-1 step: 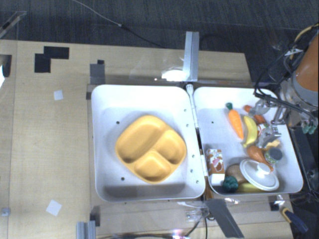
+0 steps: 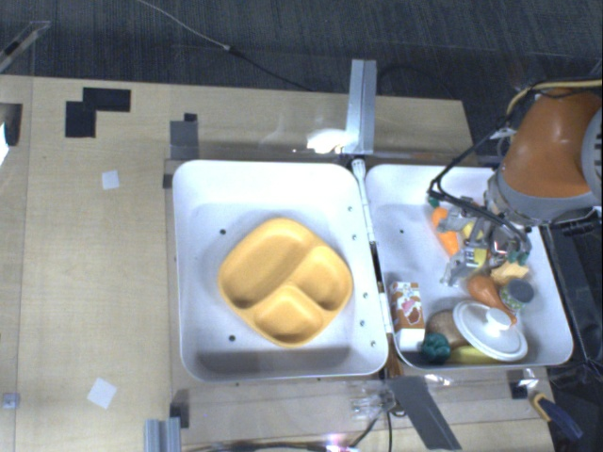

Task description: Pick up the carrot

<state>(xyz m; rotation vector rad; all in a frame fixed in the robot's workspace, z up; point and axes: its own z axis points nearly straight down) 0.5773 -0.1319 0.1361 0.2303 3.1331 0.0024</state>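
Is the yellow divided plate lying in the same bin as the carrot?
No. The yellow divided plate lies in the left bin, while the carrot lies in the right bin among other items.

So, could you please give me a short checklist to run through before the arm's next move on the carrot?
1. Carrot located in the right bin: ok.
2. Tool positioned over the right bin, close above the carrot: ok.
3. Carrot between the tool's fingers: cannot tell.
4. Room around the carrot: not ok; the white lid and a small dark jar sit right beside it.
5. Yellow divided plate in the left bin, away from the work: ok.
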